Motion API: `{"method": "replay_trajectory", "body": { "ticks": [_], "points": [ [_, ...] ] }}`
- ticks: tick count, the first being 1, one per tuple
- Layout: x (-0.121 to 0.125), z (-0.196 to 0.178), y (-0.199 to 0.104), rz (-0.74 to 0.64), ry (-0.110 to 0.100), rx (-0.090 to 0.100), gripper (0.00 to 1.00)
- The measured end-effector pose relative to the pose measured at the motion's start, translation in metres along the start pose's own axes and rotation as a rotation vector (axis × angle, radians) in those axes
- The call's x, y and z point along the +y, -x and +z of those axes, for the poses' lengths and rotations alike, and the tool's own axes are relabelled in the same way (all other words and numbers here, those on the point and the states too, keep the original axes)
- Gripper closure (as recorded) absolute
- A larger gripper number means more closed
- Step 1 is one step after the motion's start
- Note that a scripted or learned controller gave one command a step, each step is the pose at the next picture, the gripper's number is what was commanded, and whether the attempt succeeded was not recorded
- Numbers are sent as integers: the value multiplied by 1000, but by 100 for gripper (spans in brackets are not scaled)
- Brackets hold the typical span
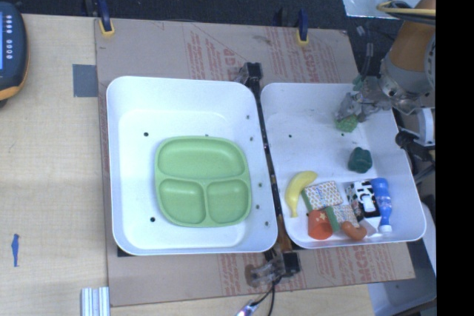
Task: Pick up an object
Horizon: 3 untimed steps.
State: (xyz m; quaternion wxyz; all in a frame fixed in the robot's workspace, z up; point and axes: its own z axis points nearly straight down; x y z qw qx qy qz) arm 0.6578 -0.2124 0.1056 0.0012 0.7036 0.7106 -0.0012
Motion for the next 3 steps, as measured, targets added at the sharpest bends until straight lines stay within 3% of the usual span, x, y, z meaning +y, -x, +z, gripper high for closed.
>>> {"method": "replay_trajectory", "body": {
  "ticks": [1, 2, 3],
  "points": [
    [-2, 0, -14, 5, -5, 3, 100],
    [-14, 11, -1, 6, 2, 3, 100],
    [0, 1, -37, 3, -1, 3, 100]
  ]
}}
